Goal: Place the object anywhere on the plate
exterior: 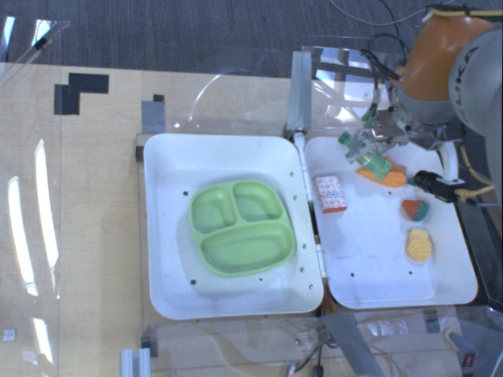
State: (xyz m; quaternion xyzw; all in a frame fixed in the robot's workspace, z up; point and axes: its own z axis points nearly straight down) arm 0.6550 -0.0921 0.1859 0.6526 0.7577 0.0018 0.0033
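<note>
The camera looked down on two white bins set side by side on a pale wooden bench (78,234). The left bin (169,289) held one green plate (242,228), moulded with three compartments: two small ones at the far side and one large one nearer the camera. Nothing lay on the plate.

The right bin (377,281) held four loose things. One small box (331,194), white with red print, lay near the bin's left wall, just beside the divider between the bins. One carrot (387,177), orange with a green top, lay toward the far side of the bin. One strawberry (415,209), red with a green end, sat nearer the right wall, and one round yellow biscuit (419,247) lay just in front of it, the two close but apart.

The single arm (452,61) reached in from the right, its orange band above the far right corner of the right bin. The gripper (368,141) hung low over the far part of that bin, directly above the green end of the carrot. Whether its fingers stood apart, together or clamped on anything could not be told; the metal parts blurred together there. All four things rested in the right bin, well apart from the plate.
</note>
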